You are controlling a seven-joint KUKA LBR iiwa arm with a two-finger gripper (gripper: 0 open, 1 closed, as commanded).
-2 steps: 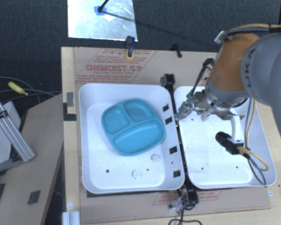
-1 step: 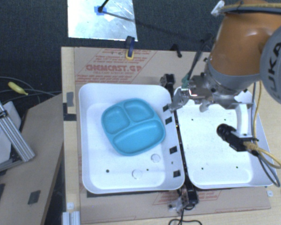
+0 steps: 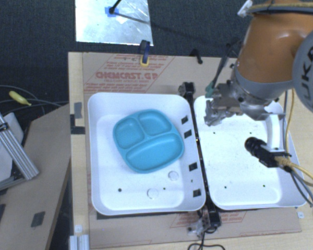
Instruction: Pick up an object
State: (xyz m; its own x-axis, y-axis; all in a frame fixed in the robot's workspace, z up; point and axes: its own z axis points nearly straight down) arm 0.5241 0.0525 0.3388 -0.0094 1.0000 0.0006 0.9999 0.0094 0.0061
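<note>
While the claw (image 3: 215,114) hangs over the upper left corner of the right bin (image 3: 250,191), close to the divide between the two bins, nothing can be seen held in it, and from this slanted view I cannot tell whether it stands open or closed. The likeliest object to pick, a blue divided plate (image 3: 147,139), lies well to the claw's left and a little nearer the camera, flat in the middle of the left bin (image 3: 101,191). My chief worry is that a descent from here would meet only the bin's white floor, since no pickable thing is visible beneath the claw; it would close on air. Should the arm cross to the plate, its low, broad form offers little to pinch except the rim, so a grasp set on the shallow wells would probably slip off. The raised walls where the bins meet, with their black clips (image 3: 188,134), stand between claw and plate, and a low sideways move could catch them. To the claw's right and nearer the camera, a black cylindrical part (image 3: 260,151) with a yellow cable (image 3: 289,139) hangs over the right bin. Two small pale discs (image 3: 173,175) rest on the left bin's floor below the plate.
</note>
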